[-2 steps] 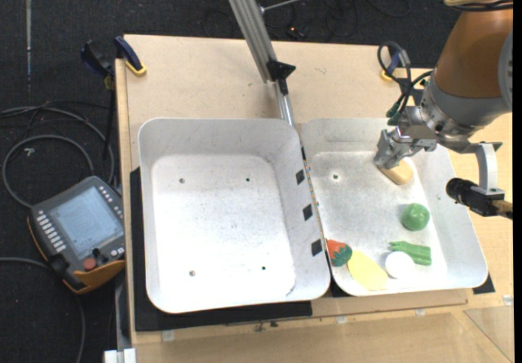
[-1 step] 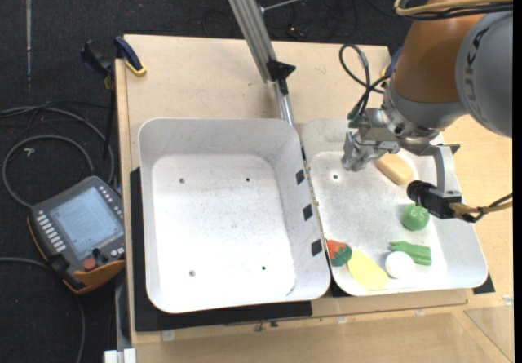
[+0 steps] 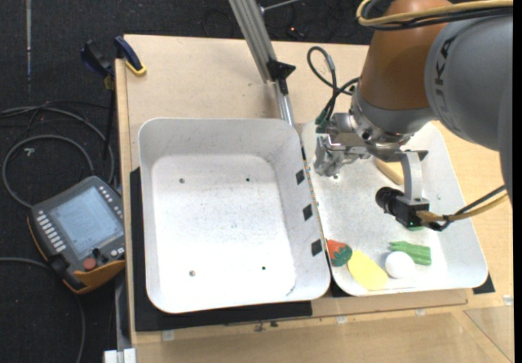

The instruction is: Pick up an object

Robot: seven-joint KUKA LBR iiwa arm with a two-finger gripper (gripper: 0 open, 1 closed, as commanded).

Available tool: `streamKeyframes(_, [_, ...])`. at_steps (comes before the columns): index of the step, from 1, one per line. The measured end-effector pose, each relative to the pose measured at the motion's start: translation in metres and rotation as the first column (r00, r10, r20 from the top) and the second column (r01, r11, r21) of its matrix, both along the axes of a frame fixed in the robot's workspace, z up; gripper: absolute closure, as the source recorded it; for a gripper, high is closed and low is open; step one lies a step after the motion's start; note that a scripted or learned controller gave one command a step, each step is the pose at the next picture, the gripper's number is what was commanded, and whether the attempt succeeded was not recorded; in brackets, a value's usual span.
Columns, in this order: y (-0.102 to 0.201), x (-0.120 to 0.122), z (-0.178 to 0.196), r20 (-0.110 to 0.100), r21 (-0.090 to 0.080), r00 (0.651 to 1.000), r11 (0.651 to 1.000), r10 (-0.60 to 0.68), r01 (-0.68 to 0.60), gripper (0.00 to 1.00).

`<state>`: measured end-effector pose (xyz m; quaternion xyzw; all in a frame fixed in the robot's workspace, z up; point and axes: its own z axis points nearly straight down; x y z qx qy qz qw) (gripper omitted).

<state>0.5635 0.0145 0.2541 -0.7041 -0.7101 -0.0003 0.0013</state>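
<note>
Objects (yellow, white, green, red) cluster at right bin's near corner, likely slid there; hand hovers w/ nothing visible in it, well apart, at bin's far-left edge; finger state indiscernible.

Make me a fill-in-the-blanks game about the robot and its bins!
1. The yellow thing lies in the ____ bin as the camera sees it.
2. The claw hangs over the right bin's ____ end.
3. The white ball sits beside a ____ toy.
4. The arm has an ____ band.

Missing words: right; far; green; orange
</note>
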Motion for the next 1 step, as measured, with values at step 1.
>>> streamKeyframes(1, [0.0548,0.0001,-0.0195,-0.002,-0.001,1.0,1.0,-0.001,0.001,1.0])
